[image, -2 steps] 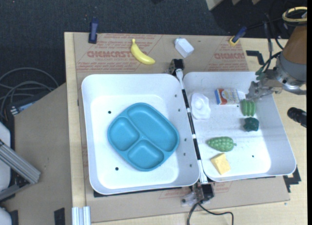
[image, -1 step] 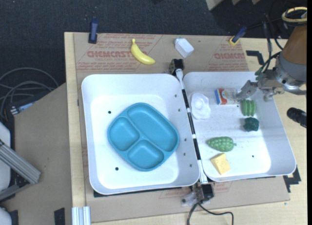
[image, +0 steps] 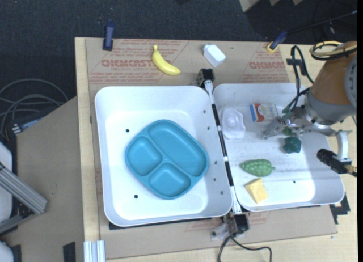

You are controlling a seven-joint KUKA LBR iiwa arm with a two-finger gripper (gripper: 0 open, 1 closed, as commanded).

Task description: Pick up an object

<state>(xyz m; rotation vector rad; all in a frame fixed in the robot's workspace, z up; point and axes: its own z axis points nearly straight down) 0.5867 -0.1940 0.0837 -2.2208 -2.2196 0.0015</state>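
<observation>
- Camera view: the grey arm [image: 334, 93], orange band above its wrist, reaches in from the right over the right-hand bin [image: 295, 93], its gripper [image: 283, 129] low over the bin's upper middle.
- Camera view: a small dark-green object [image: 292, 144] lies just beside the gripper, on the near side and slightly towards the arm; whether the two touch cannot be told at this size. It is a compact lump with no clear long axis.
- Camera view: whether the gripper is spread or closed cannot be made out against the dark linkage and cabling, and nothing is seen held in it.
- Camera view: other candidates in the same bin sit farther off: a red-and-white packet [image: 262, 112] to the gripper's left, a clear plastic cup [image: 232, 123] near the dividing wall, a knobbly green fruit [image: 258, 168] lying lengthwise left to right, and a yellow block [image: 256, 190] nearest the front edge.
- Camera view: the left bin [image: 113, 113] carries a blue divided plate [image: 165, 157], well apart from the arm; a banana [image: 164, 63] rests on the bench behind the bins.
- Judgement: the dark-green object looks the likeliest target, calling for a short shift towards the front of the bin before descending.
</observation>
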